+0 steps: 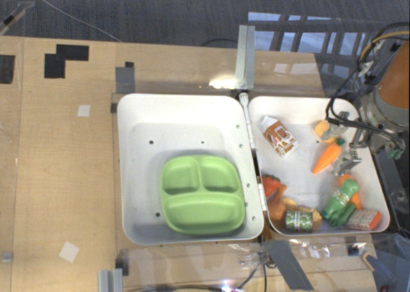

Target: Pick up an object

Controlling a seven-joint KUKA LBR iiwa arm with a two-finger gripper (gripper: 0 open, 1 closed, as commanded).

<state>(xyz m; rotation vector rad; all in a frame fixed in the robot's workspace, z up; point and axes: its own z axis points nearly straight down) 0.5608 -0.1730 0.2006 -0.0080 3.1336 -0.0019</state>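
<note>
Nearest the camera, along the front wall of the right bin (384, 202), lie a small green can (298, 220) on its side, a green bottle-shaped toy (340, 200) and a red-and-grey packet (365, 219) in the front right corner. Just beside the can, toward the dividing wall, sits a red and orange toy vegetable (273, 189). Farther back, an orange carrot (328, 156) lies at a slant near the bin's middle, and a brown-and-white carton (279, 137) lies apart from it, toward the left. Gripper (350, 164) hangs over the right side of this bin, just beside the carrot and above the green toy (whether its fingers are spread or closed cannot be told). Left bin (138, 118) bears a green divided plate (202, 193), three compartments, toward its front.
</note>
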